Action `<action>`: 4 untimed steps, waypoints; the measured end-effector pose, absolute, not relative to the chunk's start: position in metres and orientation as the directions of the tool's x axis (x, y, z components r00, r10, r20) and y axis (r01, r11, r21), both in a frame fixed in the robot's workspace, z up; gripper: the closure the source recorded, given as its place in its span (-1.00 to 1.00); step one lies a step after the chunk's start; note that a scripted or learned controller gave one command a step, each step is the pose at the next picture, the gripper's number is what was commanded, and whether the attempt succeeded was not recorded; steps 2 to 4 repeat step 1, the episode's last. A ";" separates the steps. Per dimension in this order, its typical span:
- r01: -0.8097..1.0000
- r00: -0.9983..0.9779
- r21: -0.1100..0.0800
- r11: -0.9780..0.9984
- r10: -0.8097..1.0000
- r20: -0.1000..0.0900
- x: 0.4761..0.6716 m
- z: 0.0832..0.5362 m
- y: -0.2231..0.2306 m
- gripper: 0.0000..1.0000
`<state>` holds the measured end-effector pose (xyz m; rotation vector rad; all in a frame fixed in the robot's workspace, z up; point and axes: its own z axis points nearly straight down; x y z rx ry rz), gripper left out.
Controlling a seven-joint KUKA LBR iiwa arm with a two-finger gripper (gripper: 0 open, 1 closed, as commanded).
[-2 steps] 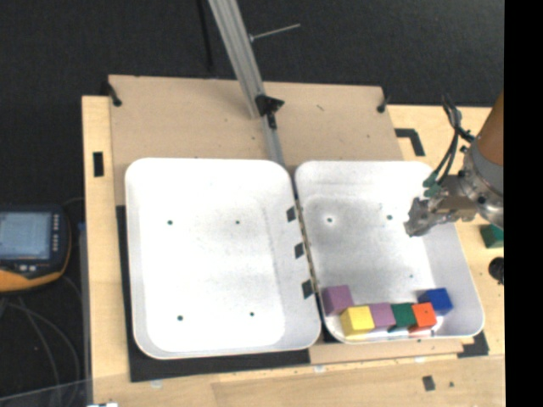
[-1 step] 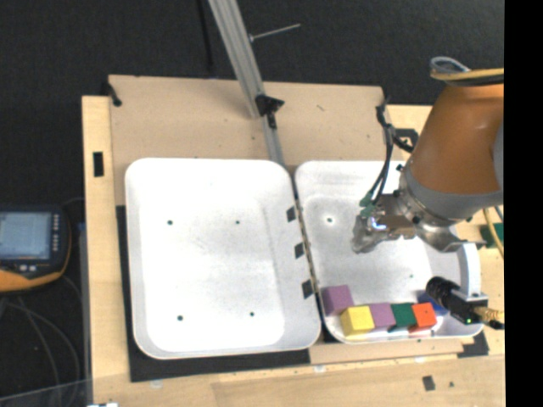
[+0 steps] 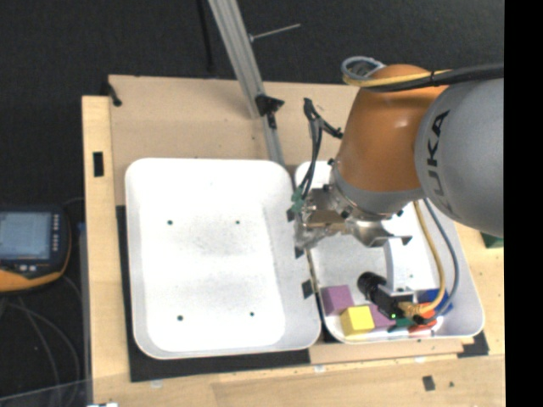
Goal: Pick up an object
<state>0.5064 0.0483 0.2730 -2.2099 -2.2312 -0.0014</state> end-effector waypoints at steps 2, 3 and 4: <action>1.000 0.003 -0.004 -0.003 1.000 -0.001 0.508 0.242 0.047 1.00; 1.000 0.003 -0.004 -0.003 1.000 -0.001 0.508 0.242 0.047 1.00; 1.000 0.003 -0.004 -0.003 1.000 -0.001 0.508 0.242 0.047 1.00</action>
